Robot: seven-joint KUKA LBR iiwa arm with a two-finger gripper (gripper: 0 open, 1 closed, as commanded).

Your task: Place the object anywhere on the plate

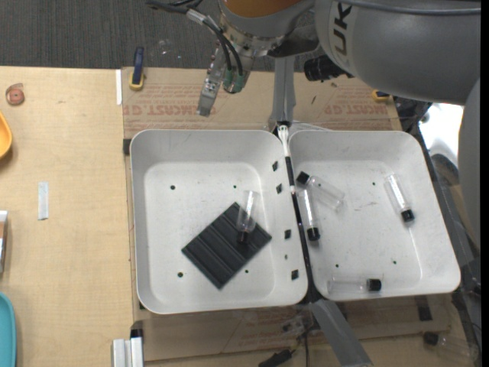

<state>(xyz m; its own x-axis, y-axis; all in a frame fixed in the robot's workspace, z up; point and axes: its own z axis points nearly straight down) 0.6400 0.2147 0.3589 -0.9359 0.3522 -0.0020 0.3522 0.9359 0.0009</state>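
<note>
Vial on plate: a clear plastic vial (246,215) with a black cap lies on the upper right part of the black ribbed plate (221,245), in the left bin (153,205)
Handling: probably light, stiff, slick and prone to roll; best pinched across mid-barrel
Other vials: four lie in the right bin (428,205)
End effector (208,98): hangs above the bench beyond the bins, carrying nothing; clenched or released cannot be told

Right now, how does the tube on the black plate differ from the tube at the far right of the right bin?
The tube on the plate rests on the black plate in the left bin; the far-right tube lies on bare floor in the right bin. The first lies nearly straight up-down in the picture; the second slants. Both are clear with dark caps.
</note>
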